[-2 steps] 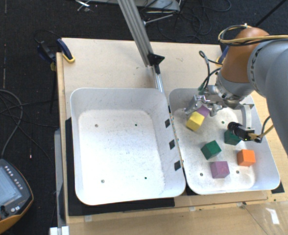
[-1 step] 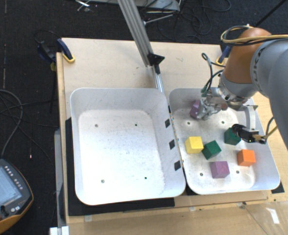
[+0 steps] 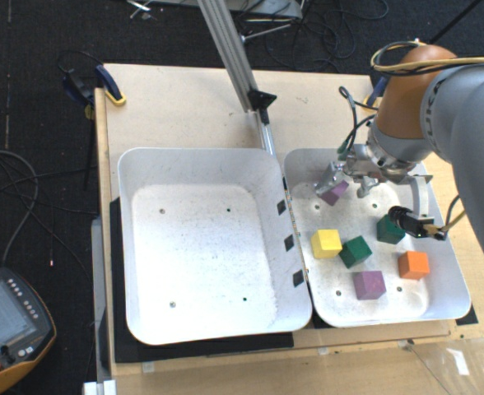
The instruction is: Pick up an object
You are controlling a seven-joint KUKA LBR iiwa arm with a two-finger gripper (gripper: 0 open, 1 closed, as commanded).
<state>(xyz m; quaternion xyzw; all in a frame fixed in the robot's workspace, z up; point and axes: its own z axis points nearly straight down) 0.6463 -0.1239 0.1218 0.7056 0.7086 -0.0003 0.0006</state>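
Around the pale tabletop [image 3: 184, 105], saw dark floor strewn with cables, with a teach pendant [image 3: 7, 327] at the lower left corner. Found two white bins side by side on the tabletop, meeting along a shared edge near the middle. Noted wide bare room across the left bin [image 3: 127, 171], with nothing but specks on its floor. Saw a slanted metal pole [image 3: 230, 48] coming down from the top to end at the far junction of the bins. Watched the grey arm [image 3: 464, 105] reach in from the right over the far part of the right bin [image 3: 439, 307], crowding that bin's far right rim.

Found the gripper [image 3: 345, 186] low over the far left area of the right bin, fingers [image 3: 324, 186] spread apart rather than pressed together. Spotted the small purple block [image 3: 334, 192] tilted just beside the left one of the two in view, near the shared edge; could not tell whether pinched.

Counted loose blocks clustered nearer the front: larger purple block [image 3: 369, 285], orange block [image 3: 414, 264], two green blocks [image 3: 356, 251] [image 3: 390, 230], yellow block [image 3: 327, 243] touching one of the green ones. Left open floor between that cluster and the gripper.
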